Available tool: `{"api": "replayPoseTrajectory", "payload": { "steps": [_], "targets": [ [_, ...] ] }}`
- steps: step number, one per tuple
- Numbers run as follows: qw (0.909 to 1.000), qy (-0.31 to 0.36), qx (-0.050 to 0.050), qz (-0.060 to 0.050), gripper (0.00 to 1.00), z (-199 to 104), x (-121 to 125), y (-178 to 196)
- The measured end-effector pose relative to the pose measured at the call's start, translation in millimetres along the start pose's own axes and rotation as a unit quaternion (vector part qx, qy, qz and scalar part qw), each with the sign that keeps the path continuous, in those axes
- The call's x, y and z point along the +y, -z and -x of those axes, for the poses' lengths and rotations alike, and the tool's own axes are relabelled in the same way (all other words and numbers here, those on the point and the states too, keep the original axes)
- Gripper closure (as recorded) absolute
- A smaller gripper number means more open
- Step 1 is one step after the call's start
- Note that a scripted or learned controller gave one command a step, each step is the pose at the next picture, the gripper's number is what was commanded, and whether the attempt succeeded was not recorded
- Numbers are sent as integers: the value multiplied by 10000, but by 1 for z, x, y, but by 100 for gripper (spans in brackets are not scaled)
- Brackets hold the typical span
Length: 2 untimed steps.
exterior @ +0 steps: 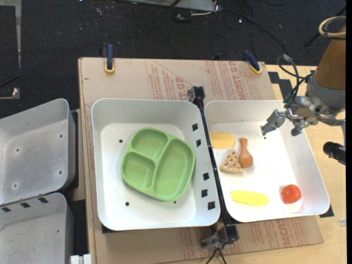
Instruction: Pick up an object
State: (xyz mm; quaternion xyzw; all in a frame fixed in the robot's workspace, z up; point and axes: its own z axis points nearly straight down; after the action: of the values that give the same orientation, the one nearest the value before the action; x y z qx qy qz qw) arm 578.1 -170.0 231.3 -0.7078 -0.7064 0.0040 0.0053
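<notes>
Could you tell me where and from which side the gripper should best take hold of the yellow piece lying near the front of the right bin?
Probably across the middle of the yellow piece, coming straight down. It lies flat and long, left to right, so its narrow width suits the fingers. It sits apart from the tomato.

Red print on cardboard sheet (165, 73) under bins, upside down, not legible.

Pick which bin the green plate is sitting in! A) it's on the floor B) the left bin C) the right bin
B: the green divided plate lies alone in the left bin, while the toy foods such as the tomato sit in the right bin.
</notes>
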Motion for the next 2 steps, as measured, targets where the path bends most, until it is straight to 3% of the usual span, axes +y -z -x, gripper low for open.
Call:
{"api": "replayPoseTrajectory", "payload": {
  "steps": [1, 2],
  "targets": [
    [10000, 17, -12, 66, 0, -1, 3, 8],
    [10000, 5, -10, 50, 0, 2, 2, -35]
  ]
}}
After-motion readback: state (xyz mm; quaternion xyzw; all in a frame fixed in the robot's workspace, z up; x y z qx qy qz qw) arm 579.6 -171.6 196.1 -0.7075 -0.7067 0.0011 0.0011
